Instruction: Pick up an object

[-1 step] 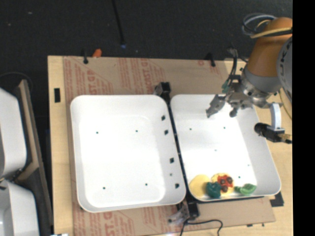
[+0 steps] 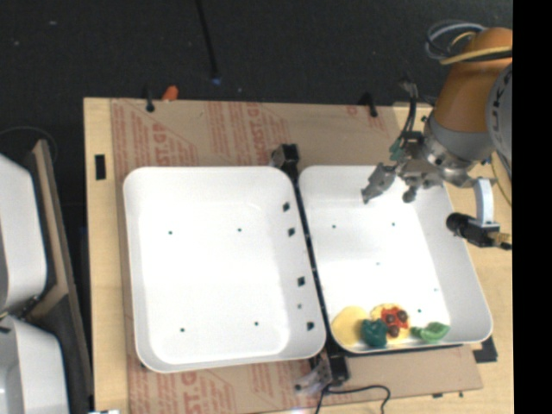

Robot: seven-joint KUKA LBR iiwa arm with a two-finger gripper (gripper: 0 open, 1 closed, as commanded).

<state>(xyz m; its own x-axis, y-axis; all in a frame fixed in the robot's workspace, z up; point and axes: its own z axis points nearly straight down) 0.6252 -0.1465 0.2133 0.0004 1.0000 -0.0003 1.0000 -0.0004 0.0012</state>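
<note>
From above, the gripper [image 2: 391, 191] hangs over the far end of the right bin [image 2: 448, 257], its two fingers spread apart with nothing between them. The objects lie well apart from it in the bin's near corner: a yellow piece [image 2: 348, 324], a teal toy [image 2: 374, 333], a red one [image 2: 395, 316] and a green one [image 2: 430, 330], bunched together.

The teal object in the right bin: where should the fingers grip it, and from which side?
Probably from straight above, across the teal object's exposed left body. It lies low by the right bin's near wall, touching the red piece, so a sideways approach looks blocked.
</note>
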